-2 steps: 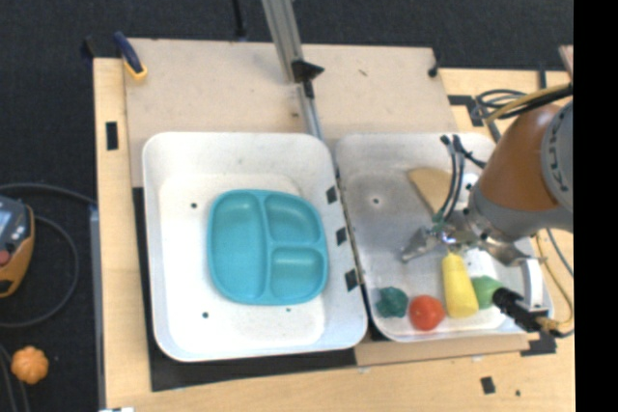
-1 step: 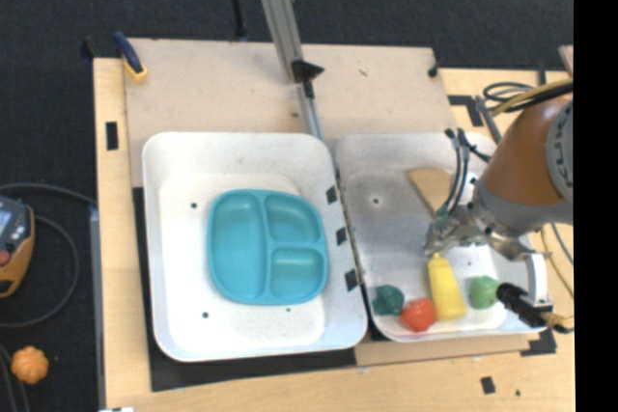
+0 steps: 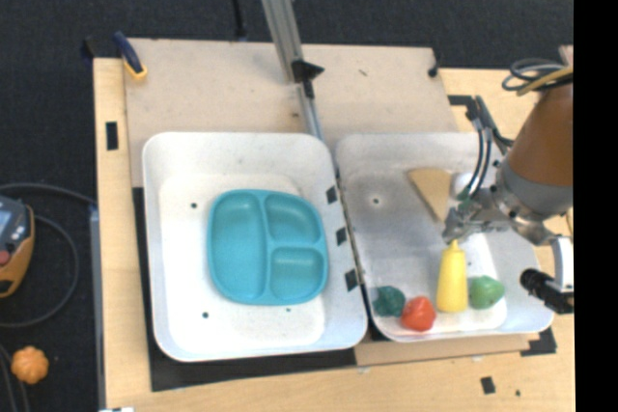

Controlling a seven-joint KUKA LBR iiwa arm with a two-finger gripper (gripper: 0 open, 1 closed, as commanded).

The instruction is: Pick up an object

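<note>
In the right bin a yellow bottle-shaped object stands near the front edge. Beside it lie a light green piece, a red piece and a dark green piece. A tan wedge lies further back. My gripper hangs from the orange-banded wrist, just above and touching or nearly touching the yellow object's top. The view does not show whether anything is held.
The left bin holds a teal divided plate. A metal post rises behind the bins. A small orange ball lies off the bench at the lower left. Cables hang at the right.
</note>
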